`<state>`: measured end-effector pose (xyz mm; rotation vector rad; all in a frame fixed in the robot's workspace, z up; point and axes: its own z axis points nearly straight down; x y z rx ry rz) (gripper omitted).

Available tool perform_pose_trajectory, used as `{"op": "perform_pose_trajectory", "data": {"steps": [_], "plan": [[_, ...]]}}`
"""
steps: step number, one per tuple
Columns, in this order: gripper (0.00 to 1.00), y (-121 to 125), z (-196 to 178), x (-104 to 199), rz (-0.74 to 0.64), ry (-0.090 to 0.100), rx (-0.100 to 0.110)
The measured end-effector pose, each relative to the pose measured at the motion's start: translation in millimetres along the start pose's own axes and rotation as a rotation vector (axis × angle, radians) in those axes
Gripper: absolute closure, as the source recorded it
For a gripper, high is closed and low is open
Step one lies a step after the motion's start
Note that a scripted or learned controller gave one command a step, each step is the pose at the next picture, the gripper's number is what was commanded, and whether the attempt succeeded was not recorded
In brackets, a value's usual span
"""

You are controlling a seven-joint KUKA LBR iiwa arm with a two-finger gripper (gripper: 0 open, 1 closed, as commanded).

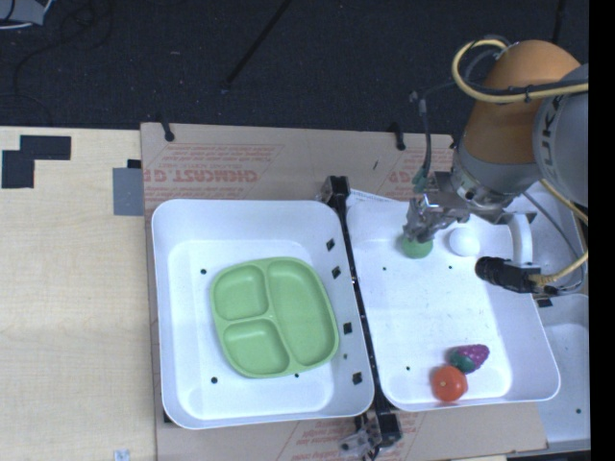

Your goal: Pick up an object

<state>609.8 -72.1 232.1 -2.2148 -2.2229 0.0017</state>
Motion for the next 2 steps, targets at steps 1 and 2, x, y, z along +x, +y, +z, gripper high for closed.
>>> {"op": "perform_pose_trajectory", "data": {"steps": [1,2], "plan": [[1.0,-12.2,-2.7,61.4,-0.002,0.001,0.001],[1.0,-15.6,-5.1,111.5,0.0,-0.001,0.0]]}}
